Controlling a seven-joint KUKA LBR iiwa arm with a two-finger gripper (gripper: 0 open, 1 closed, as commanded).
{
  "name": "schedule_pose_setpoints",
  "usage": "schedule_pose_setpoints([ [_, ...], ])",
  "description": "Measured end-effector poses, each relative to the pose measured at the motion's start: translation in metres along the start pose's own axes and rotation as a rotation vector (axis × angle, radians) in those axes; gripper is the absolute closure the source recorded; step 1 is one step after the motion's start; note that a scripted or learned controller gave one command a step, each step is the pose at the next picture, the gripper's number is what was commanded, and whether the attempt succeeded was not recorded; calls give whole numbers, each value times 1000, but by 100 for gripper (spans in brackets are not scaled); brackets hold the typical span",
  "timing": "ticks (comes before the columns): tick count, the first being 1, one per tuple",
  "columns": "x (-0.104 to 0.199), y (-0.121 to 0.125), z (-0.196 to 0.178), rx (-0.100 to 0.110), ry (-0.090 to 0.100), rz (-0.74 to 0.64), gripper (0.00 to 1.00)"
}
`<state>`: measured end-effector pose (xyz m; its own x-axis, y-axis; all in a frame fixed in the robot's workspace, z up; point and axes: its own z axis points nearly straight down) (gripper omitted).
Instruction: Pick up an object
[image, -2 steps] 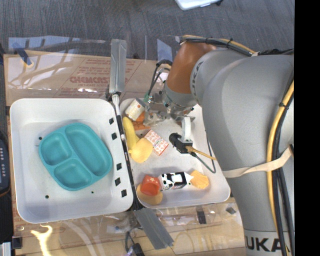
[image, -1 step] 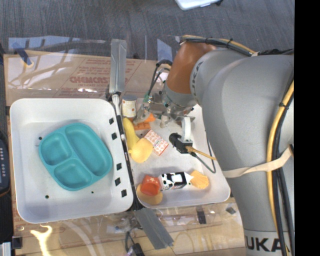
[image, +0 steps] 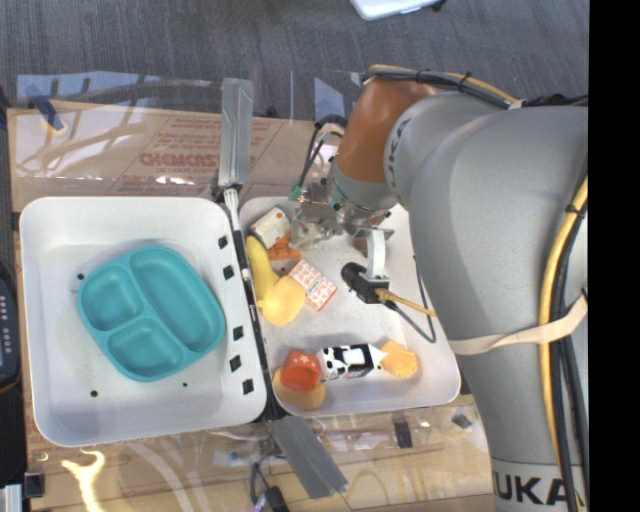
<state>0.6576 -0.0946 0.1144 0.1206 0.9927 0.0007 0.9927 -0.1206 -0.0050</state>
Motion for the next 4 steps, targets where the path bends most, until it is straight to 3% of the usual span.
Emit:
schedule_pose_setpoints([
  [1, 0, 0, 0, 2, -1, -1, 0],
  [2, -14, 0, 23, 0, -1, -35, 0],
  [3, -13, 1, 12, 0, 0, -40, 100],
  [4, -13, 1, 12, 2, -1, -41, 0],
])
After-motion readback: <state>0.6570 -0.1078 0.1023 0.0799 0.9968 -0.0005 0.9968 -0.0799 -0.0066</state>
